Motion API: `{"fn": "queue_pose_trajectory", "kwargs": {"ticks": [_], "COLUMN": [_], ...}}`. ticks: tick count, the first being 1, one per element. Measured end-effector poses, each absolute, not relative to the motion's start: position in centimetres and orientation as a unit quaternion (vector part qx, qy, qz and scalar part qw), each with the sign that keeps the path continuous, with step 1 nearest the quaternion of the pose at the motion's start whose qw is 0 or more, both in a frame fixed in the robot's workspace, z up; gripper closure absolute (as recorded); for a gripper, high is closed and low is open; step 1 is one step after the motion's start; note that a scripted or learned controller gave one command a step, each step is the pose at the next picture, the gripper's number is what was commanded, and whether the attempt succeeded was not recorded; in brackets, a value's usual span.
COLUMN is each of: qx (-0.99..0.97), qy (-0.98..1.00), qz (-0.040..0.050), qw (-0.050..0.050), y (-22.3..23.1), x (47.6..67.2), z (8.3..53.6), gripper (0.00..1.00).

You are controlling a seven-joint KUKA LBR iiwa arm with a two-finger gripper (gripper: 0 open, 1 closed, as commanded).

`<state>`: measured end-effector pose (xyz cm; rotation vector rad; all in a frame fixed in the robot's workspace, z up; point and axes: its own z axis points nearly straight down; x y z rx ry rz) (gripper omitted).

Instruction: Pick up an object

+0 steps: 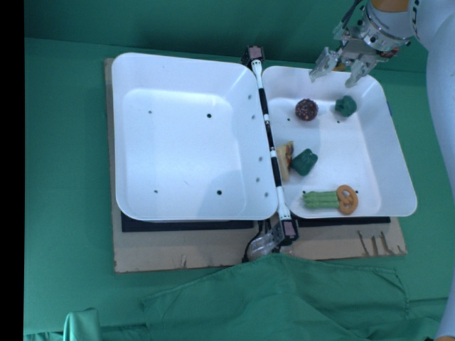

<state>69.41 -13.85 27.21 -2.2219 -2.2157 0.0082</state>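
Gripper (340,70) hangs at the right bin's (398,190) 12 o'clock rim, fingers spread, grasping nothing. Inside: brown ball (306,109) and green lump (345,106) at 12 o'clock; green block (304,162) centre-left; pretzel (347,199), possibly touching green sticks (320,199), at 6 o'clock.

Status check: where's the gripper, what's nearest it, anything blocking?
Gripper open, holding nothing, above right bin's far edge. Nearest: small green piece, then dark round ball. Nothing in the way.
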Motion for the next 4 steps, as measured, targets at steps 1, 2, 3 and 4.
{"fn": "queue_pose_trajectory", "kwargs": {"ticks": [1,2,3,4], "qx": [-0.708,-0.708,-0.708,-0.708], "qy": [-0.706,-0.706,-0.706,-0.706], "qz": [0.0025,-0.001,-0.0004,-0.0022], "qw": [0.002,-0.003,-0.003,-0.004], "y": [-13.9,-14.1,-14.2,-14.4], "x": [69.3,69.5,69.5,69.3], "z": [22.9,19.3,20.0,26.4], "gripper": [0.0,0.0,1.0,1.0]}}
